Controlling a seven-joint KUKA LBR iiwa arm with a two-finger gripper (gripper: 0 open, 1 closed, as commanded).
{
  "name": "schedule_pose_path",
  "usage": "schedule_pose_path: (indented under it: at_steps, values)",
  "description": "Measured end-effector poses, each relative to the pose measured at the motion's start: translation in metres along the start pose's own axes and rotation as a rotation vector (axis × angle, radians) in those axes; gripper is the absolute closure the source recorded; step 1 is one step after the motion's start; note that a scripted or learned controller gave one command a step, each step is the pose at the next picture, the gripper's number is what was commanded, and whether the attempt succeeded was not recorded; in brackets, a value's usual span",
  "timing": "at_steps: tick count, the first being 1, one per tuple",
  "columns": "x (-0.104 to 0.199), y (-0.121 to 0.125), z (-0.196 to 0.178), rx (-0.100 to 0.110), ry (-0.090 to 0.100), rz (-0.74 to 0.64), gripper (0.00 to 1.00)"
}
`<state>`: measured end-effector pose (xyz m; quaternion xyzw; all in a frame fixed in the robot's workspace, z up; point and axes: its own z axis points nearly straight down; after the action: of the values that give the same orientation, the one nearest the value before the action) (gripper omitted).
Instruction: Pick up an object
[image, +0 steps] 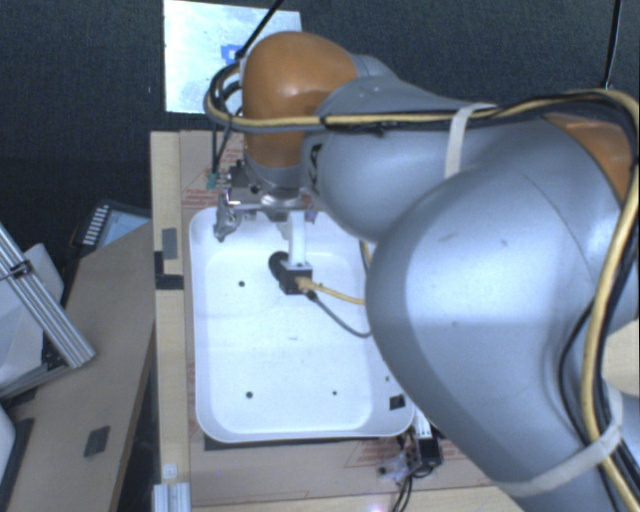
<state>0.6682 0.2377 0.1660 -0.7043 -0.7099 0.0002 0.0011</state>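
Note:
My gripper (228, 215) hangs below the orange wrist band (285, 90), over the far left corner of the left white bin (215, 400). Its metal parts sit just above the bin's back rim. The bare white bin floor (290, 350) shows a few small dark dots. The grey arm (480, 280) covers the right side of the view and hides whatever lies under it.
A small black square (397, 402) sits at the bin's near right corner. Brown cardboard (100, 400) and an aluminium frame (40, 320) lie to the left. A pale sheet (200, 55) lies beyond the bench. Cables (415, 465) bunch at the front edge.

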Motion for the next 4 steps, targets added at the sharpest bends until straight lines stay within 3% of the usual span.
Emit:
schedule_pose_path:
  at_steps: [1,2,3,4]
  values:
    - [-0.003,0.001,-0.017,-0.007,0.0,0.0,1.0]
    - [-0.05,0.001,-0.151,-0.014,0.001,0.009,1.0]
    - [-0.001,0.0,-0.176,-0.007,0.001,0.002,1.0]
    - [-0.003,-0.001,-0.325,-0.016,0.004,0.001,1.0]
